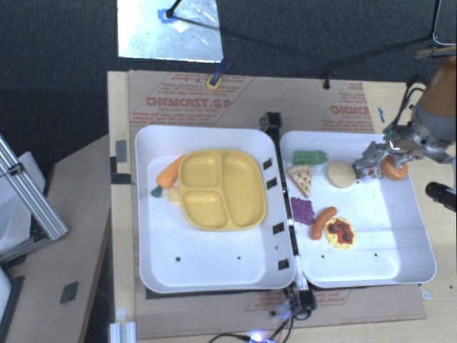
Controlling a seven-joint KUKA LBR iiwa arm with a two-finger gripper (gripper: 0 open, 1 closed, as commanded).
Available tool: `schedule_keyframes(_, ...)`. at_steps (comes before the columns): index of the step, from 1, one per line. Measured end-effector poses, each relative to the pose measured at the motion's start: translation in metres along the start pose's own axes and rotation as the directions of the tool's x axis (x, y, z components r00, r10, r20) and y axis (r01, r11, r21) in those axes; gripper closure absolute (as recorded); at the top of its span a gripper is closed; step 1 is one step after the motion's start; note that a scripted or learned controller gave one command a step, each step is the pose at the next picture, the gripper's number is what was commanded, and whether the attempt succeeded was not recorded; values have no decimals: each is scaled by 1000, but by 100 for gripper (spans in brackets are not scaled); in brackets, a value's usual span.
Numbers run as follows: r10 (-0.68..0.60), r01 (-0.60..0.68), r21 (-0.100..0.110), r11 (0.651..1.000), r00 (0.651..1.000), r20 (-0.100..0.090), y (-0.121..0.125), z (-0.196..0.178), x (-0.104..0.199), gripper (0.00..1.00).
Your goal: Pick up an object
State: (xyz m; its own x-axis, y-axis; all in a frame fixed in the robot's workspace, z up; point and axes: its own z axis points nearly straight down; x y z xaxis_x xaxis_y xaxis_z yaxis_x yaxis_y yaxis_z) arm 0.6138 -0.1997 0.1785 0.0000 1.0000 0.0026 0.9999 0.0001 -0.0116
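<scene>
My gripper [368, 167] hangs low over the upper right part of the right bin [400, 249], just to the right of a beige bun [341, 174]. An orange round piece [395, 168] lies close against the gripper's right side, partly covered by it; I cannot tell if it is held. Further left in the same bin lie a green pickle [308, 157], a pizza slice [300, 179], purple grapes [302, 210], a sausage [323, 222] and a heap of spaghetti with red sauce [340, 233].
The left bin [214, 270] holds a yellow divided plate [218, 189] with a carrot [169, 171] at its left rim. A black-clipped divider [282, 191] separates the bins. The arm [435, 113] comes in from the right. A silver sheet [170, 20] lies beyond the bench.
</scene>
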Motion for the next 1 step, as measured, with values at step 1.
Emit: schedule_keyframes(1, -3, 3, -13, 1000, 1000, 3, 3, -9, 1, 0)
